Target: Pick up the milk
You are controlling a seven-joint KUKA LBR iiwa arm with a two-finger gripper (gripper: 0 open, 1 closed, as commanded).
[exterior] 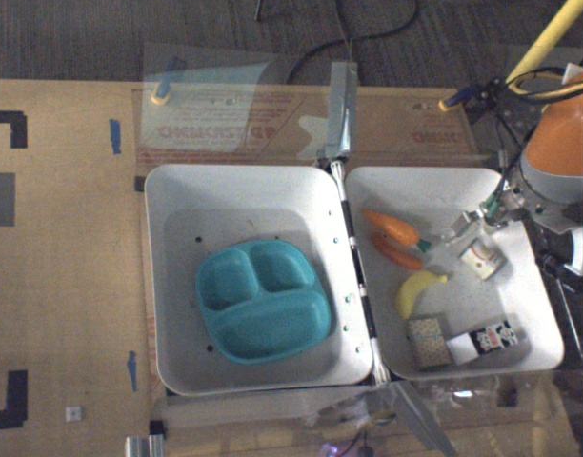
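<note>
**Camera view: tool hovers at the far side, milk waits in the near corner**

Camera view has the arm (558, 150) reaching in from the right over the right bin (368, 188). The tool (477, 225) sits above the bin's far-right part, close to a small pale block (482, 258); whether it is spread or pressed together, I cannot tell, and nothing shows between its tips. The milk (484, 341), a small carton with black patches, lies on its side at the near-right corner, just right of a speckled sponge (426, 340), with the banana (415, 291) and carrots (394, 238) further left. The left bin (168, 198) carries the teal plate (263, 299). This looks like the approach step: next, the tool must travel nearer and descend squarely over the carton.
</note>
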